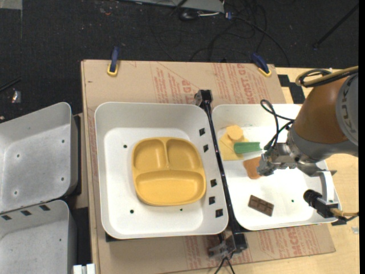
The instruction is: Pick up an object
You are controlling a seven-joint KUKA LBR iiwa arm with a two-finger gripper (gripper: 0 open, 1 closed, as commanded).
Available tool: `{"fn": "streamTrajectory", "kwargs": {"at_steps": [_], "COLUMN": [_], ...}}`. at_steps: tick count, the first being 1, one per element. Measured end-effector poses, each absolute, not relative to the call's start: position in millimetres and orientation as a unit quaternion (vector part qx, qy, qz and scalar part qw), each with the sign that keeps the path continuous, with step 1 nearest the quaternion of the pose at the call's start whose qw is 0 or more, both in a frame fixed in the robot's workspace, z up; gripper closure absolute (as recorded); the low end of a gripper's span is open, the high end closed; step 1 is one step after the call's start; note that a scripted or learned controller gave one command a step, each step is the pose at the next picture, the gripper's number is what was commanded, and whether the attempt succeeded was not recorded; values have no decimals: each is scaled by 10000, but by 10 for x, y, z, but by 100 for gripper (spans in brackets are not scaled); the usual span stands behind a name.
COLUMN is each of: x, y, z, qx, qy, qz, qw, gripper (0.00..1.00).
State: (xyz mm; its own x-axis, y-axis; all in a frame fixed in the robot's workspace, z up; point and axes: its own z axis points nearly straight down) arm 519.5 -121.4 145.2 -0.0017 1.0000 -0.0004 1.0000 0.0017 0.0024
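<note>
Cardboard-topped table (pixel 142 84): gripper (pixel 266 167), jaws unreadable, hovers at the small orange-brown block (pixel 251 168) — light, rigid; pinch its sides.

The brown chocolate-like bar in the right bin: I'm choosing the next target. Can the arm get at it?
Probably yes. The brown bar lies flat and alone on the right bin's floor, nothing on it, and the gripper hangs nearby.

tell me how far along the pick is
Done: the arm has reached into the right bin, and the gripper is low by the orange piece and green block. In hand: nothing visibly lifted; whether it has a grasp can't be told. Left: grip and raise one. The brown bar and yellow pieces lie untouched.
</note>
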Motion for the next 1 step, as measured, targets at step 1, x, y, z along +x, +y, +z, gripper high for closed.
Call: {"fn": "streamTrajectory", "kwargs": {"at_steps": [1], "x": [5219], "y": [-1121], "z": [1928], "qx": [7058], "qy": [7084], "qz": [13], "qw": [18], "gripper": [100]}}
